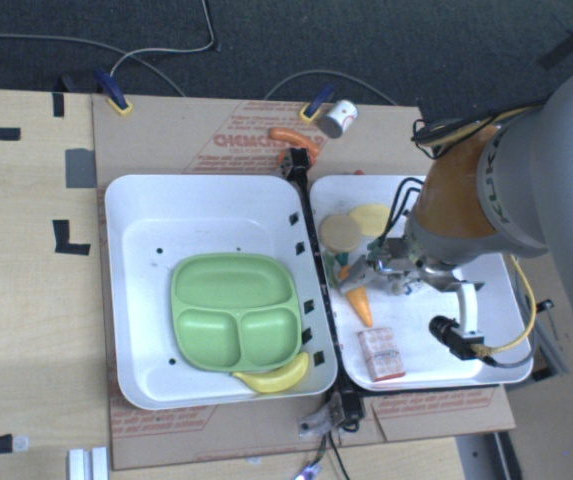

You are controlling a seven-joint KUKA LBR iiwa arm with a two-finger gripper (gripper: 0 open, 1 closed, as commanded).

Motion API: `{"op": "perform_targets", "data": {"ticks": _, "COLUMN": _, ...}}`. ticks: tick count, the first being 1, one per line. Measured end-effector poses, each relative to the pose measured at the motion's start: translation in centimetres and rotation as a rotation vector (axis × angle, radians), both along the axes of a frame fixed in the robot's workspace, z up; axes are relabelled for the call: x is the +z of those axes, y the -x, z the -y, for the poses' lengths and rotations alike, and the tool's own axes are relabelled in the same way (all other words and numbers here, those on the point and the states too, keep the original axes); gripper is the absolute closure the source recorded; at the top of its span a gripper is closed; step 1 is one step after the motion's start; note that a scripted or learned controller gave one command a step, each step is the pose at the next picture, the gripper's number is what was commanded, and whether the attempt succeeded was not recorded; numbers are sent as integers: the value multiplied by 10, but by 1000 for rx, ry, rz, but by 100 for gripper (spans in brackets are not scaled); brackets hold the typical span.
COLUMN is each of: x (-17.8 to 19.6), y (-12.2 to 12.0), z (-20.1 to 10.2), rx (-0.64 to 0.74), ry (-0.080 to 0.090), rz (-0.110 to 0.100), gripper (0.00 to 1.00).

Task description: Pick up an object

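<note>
My gripper (384, 268) is low inside the right bin (486, 368), near its left half, under the grey arm with the orange band. Just beside it lies an orange carrot-shaped piece (360, 305), pointing toward the front. A tan round disc (341, 231) and a pale yellow piece (372, 218) lie behind the gripper. A small teal item (342, 266) sits by the bin's left wall. A pinkish wrapped packet (380, 353) lies at the front of this bin. Nothing is visibly held.
The left bin (136, 218) holds a green divided plate (236, 310) and a yellow banana (274, 375) at its front edge. Clamps sit on the divider between the bins. An orange-handled tool (296, 138) and a grey cylinder (338, 118) lie on the cardboard behind.
</note>
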State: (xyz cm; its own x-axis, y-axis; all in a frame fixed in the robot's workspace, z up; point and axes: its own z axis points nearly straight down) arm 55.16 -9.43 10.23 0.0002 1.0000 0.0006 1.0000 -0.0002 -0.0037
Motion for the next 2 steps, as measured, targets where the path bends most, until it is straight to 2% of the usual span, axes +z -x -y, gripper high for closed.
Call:
{"op": "perform_targets", "data": {"ticks": 1, "x": -16, "y": 4, "z": 9, "rx": 2, "ry": -1, "rz": 5, "gripper": 0}}
{"op": "perform_targets", "data": {"ticks": 2, "x": -16, "y": 25, "z": 3, "rx": 1, "ry": 3, "rz": 11, "gripper": 0}}
